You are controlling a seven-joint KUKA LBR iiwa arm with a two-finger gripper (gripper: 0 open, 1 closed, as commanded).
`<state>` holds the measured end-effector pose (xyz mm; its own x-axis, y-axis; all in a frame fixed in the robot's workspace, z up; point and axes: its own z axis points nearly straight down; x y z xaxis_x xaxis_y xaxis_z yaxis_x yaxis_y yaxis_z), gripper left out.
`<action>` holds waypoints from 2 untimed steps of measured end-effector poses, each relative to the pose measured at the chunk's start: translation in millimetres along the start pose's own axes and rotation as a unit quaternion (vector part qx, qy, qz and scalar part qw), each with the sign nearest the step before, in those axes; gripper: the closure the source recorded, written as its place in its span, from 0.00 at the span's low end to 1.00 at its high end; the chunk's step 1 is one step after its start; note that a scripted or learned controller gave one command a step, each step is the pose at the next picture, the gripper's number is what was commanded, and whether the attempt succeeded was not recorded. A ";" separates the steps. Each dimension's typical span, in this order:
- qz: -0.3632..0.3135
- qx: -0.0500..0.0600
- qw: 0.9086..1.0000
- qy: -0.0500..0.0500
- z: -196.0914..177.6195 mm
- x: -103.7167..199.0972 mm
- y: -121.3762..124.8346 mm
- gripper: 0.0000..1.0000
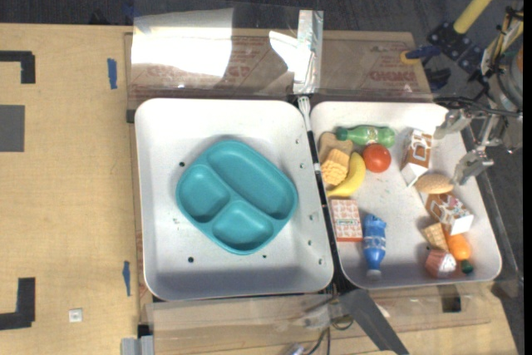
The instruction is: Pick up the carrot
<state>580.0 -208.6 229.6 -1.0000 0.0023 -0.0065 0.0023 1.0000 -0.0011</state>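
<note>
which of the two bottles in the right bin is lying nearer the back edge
The green bottle, lying on its side along the back of the right bin above the banana. The blue bottle sits near the front edge.

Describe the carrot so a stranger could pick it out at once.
Look in the right-hand white bin, at its near right corner. The carrot is the small bright orange piece there, beside a brown-and-white item; nothing else in that corner is plain orange.
</note>
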 end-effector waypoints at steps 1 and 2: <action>0.092 0.000 0.996 -0.004 101.2 -81.7 -0.2 0.00; 0.099 -0.001 0.995 0.001 116.0 -31.9 58.1 0.00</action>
<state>612.8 -150.7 113.8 -0.9801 0.1987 -0.0045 0.1987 0.9801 0.0024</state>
